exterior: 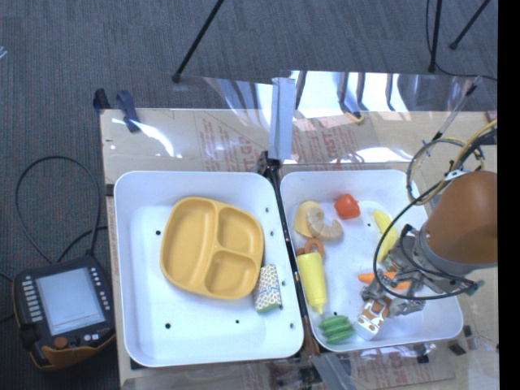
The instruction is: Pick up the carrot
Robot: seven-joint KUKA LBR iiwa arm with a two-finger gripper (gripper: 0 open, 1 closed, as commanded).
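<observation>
We see the gripper [375,318] low in the right bin [357,181], finger state we cannot tell, carrot [372,278] lying just above it beside the wrist, green pods [335,327] to its left, yellow plate [213,248] in the left bin [138,283].

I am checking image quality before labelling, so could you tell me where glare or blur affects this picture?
Camera view: strong glare washes the clear panel behind the bins; the right bin looks overexposed white; the claw and carrot are soft and small; the yellow plate is evenly lit.
</observation>
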